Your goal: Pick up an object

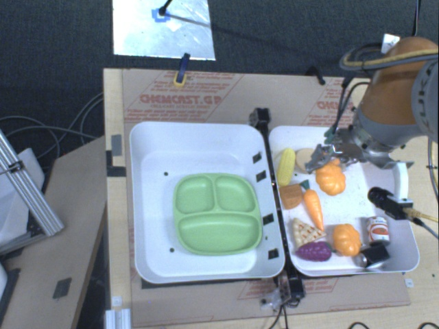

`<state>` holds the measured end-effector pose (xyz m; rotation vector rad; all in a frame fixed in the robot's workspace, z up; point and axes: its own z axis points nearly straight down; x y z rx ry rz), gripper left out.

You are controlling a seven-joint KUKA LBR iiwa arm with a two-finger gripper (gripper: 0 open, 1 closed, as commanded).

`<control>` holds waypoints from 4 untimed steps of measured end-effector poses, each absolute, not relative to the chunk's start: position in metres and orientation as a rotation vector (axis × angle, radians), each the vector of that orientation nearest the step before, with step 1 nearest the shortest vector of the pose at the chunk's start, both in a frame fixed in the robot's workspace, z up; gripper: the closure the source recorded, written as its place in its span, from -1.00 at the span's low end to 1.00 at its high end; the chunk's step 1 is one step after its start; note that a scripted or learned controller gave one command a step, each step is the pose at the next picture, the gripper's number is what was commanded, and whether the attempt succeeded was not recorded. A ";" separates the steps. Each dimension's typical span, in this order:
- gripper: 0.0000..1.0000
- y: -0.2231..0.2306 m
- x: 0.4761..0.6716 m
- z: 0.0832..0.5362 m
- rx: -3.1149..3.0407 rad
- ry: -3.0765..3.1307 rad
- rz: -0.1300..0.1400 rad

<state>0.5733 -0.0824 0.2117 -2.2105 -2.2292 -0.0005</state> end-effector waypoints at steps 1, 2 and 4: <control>1.00 -0.031 0.560 0.208 -2.209 -2.230 0.000; 1.00 0.022 0.557 0.231 -2.212 -2.232 -0.005; 1.00 0.037 0.561 0.221 -2.216 -2.228 -0.003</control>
